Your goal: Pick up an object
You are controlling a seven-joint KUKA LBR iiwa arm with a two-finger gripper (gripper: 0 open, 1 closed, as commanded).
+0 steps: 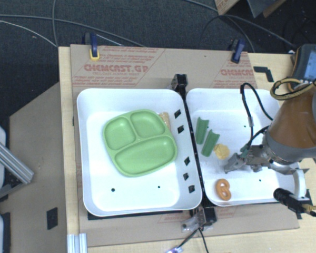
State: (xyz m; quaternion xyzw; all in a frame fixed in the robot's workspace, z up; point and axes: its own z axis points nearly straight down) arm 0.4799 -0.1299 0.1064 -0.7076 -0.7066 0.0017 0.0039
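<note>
Gripper (233,165) low in the right bin (263,196), finger state impossible to tell, yellow piece (221,151) just beside it, orange pretzel-shaped toy (223,189) near the front rim, green divided plate (140,142) in the left bin (95,194), cardboard-topped bench (147,62)

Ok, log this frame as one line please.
arm: over right bin | gripper: low, beside yellow piece | holding: nothing seen | green plate: left bin

Red lettering "CHEMCAST GP" reads on the board (121,62) behind the bins, partly repeated at right
</note>
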